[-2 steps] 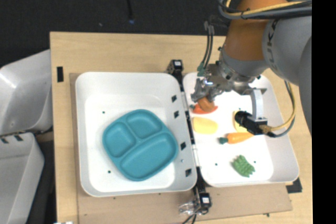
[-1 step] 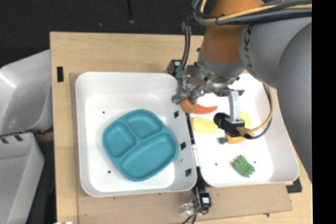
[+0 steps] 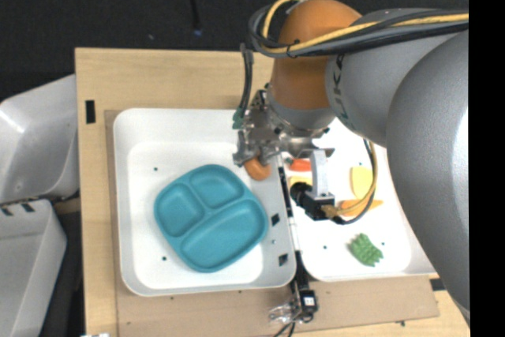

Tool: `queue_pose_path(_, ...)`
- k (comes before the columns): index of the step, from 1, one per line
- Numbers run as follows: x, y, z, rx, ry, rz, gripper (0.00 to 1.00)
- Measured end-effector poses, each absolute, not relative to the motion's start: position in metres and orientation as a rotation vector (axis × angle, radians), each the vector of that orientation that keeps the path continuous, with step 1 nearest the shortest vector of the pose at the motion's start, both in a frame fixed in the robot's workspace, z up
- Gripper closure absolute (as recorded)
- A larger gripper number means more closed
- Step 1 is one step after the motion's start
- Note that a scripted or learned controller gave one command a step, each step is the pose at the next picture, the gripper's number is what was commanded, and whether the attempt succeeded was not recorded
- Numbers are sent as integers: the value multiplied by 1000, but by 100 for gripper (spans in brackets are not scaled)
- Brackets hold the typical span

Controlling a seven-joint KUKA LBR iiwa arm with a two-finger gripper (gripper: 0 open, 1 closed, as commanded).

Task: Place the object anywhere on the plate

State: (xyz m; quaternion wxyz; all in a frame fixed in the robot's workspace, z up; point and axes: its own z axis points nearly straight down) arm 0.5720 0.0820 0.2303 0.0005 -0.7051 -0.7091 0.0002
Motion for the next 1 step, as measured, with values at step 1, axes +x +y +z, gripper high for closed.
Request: queue_pose_path(1,573,80,230,-2219,-2224,0,0)
